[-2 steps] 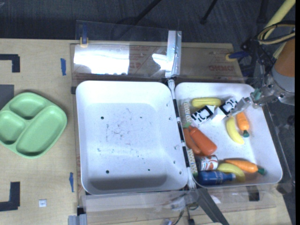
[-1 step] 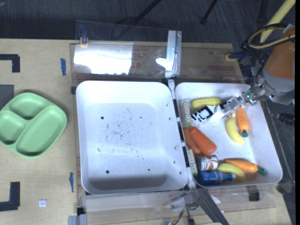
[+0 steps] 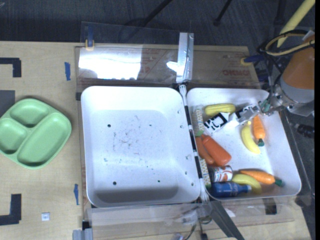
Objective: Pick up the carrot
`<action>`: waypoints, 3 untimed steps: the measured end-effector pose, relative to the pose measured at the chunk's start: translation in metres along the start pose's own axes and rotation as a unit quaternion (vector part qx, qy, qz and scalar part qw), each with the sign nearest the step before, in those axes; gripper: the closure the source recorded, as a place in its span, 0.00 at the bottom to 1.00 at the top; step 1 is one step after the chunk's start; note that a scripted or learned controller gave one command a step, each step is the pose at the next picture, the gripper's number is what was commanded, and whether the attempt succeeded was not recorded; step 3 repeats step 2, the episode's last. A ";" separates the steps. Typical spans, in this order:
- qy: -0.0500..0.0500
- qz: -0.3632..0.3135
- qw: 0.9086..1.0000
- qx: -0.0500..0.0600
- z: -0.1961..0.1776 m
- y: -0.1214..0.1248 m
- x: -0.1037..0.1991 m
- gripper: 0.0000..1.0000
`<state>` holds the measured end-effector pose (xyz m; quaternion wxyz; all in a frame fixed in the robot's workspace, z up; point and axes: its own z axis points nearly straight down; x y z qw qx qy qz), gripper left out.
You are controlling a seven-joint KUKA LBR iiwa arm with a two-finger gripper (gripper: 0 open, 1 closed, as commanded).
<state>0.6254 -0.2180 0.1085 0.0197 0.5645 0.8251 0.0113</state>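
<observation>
Two carrots [image 3: 258, 128], three bananas [image 3: 248, 138]

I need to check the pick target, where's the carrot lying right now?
One carrot lies in the right bin, upper right, beside a banana; another lies near the front wall.

We see the grey arm [image 3: 299, 84] with its orange band entering from the right, wrist angled down-left, the pincer [image 3: 263, 107] low at its tip.

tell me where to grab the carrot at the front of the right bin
Take the carrot across its orange middle, coming down from above: it lies flat, lengthwise left to right, with a yellow fruit tight against its front.
</observation>
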 end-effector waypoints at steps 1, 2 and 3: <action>-0.002 -0.090 0.996 0.003 0.001 0.002 -0.006 0.00; 0.011 -0.162 0.987 0.017 0.021 -0.009 0.000 0.00; 0.011 -0.162 0.987 0.017 0.021 -0.009 0.000 0.00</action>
